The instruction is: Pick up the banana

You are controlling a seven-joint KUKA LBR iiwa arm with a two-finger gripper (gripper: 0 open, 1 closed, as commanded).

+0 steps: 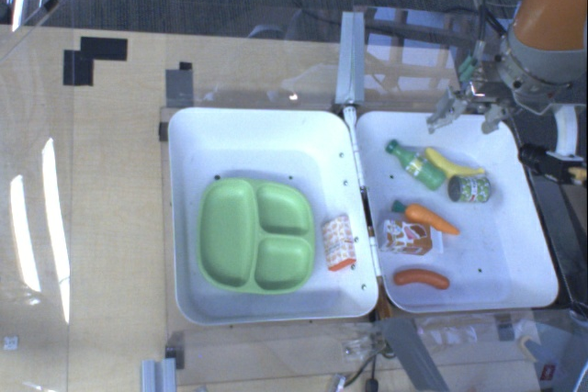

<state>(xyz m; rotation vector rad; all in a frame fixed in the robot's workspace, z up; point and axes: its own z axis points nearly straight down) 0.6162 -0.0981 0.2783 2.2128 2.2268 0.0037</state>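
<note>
Currently the claw [467, 111] is seen above the far edge of the right bin [537, 239], its two fingers spread apart with nothing between them. It hangs from the grey arm [551, 60], whose orange band is seen at the upper right corner. The banana [453, 165] lies in the upper part of the right bin, nearer the viewer than the claw and apart from it. It is flanked by a green bottle [415, 164] on its left, which it touches or nearly touches, and by a small green-labelled can [469, 189] just beside its lower right end. Lower in the same bin a carrot [428, 217] is laid at a slant, with a brown and white packet [407, 238] just below it and a sausage [422, 278] nearer the front wall.

The left bin [193, 138] is set against the right one on the pale wooden surface [92, 197]. A green divided tray [256, 235] is held in its middle, and a small red and white carton [338, 242] rests just beside the tray's right edge.
</note>
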